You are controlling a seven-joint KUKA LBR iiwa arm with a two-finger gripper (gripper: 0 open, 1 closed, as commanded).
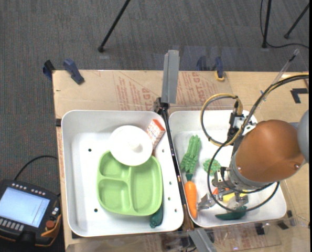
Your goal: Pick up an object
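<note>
— Gripper first: where was it, and were the fingers apart or together?

— Low in the right bin, under the arm's orange band. Its metal tips were small and half hidden beneath the wrist, so I could not tell whether they stood apart or together. Nothing showed between them.

— And the things to be picked?

— Closest was a toy carrot, smooth orange and tapered, lying lengthwise just left of the tips, along the bin's left wall. Above it lay a ribbed green bundle like asparagus, long and soft-looking. A small knobbly green piece, broccoli-like, sat to the right of that, beside the wrist. A dark teal curved object lay near the front wall below the gripper.

— The other bin?

— The left bin, shallow white plastic with rounded corners, held a light green divided tray, glossy, with three compartments. A round white plate overlapped the tray's upper edge. An orange and white carton stood tilted against the right wall, touching the plate. A dark green item poked out by the tray's lower right corner.

— Under everything?

— A bench of bare cardboard with red printing, black cables looping over the right bin.
</note>
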